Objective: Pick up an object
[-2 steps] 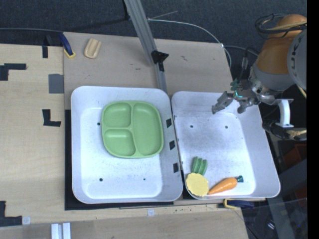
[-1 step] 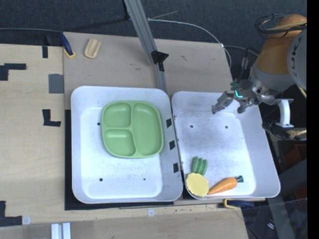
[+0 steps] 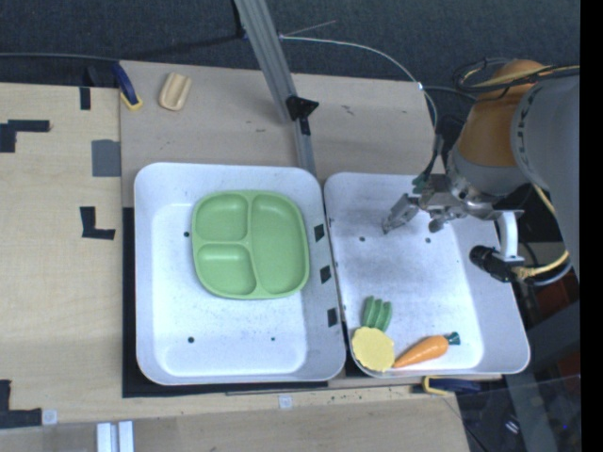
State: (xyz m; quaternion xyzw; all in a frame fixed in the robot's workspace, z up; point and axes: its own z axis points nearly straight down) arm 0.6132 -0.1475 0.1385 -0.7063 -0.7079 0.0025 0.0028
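My gripper point(image 3: 415, 218) hangs over the upper part of the right bin point(image 3: 490, 295), its fingers spread apart with nothing between them. Along that bin's front edge lie three toys: an orange carrot point(image 3: 421, 349), a yellow round piece point(image 3: 373, 348) touching it on the left, and a small green ribbed piece point(image 3: 377, 313) just above the yellow one. The gripper stands well above all three in the view, apart from them.
A green divided plate point(image 3: 251, 244) lies in the left bin point(image 3: 160, 281). A grey pole point(image 3: 273, 55) slants in from the top toward the gap between the bins. A small tan block point(image 3: 174, 91) rests on the bench at the upper left.
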